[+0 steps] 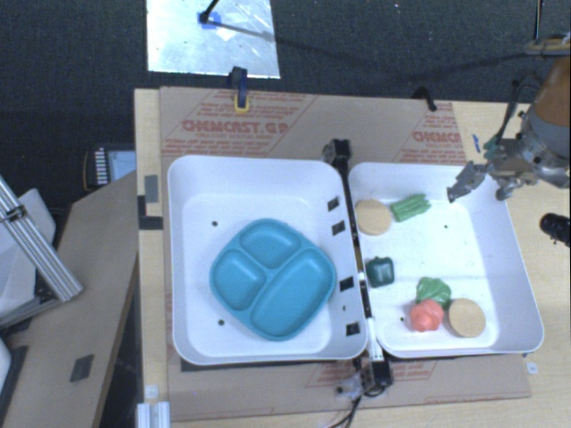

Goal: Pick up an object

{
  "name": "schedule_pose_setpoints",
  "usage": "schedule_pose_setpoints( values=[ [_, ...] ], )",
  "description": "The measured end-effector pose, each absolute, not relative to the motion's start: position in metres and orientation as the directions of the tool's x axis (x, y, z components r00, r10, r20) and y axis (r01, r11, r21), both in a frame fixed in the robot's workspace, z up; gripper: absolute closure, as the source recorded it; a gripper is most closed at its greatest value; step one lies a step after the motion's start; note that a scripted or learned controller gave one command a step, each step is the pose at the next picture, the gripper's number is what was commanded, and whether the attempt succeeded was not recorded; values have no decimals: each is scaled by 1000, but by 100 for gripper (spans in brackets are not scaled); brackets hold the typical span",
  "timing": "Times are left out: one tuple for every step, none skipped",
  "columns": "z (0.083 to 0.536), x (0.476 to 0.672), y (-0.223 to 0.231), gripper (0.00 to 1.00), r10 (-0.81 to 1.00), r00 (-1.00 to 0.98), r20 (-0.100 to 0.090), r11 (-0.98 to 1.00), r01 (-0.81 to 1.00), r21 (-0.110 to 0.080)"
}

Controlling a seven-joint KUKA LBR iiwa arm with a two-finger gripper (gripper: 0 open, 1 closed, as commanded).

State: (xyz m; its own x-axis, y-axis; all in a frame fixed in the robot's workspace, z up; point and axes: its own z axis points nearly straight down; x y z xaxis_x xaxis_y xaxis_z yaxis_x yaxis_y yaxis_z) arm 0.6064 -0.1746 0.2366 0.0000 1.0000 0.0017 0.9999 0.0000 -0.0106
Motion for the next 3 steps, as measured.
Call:
schedule_pose_setpoints(
  values=[
    [244,609,-174,0,1000,-3,-1,3,1000,2],
    [187,618,-176,0,1000,-2,0,2,1000,-1],
    [134,611,-184,0,1000,-1,0,1,1000,-1]
  ],
)
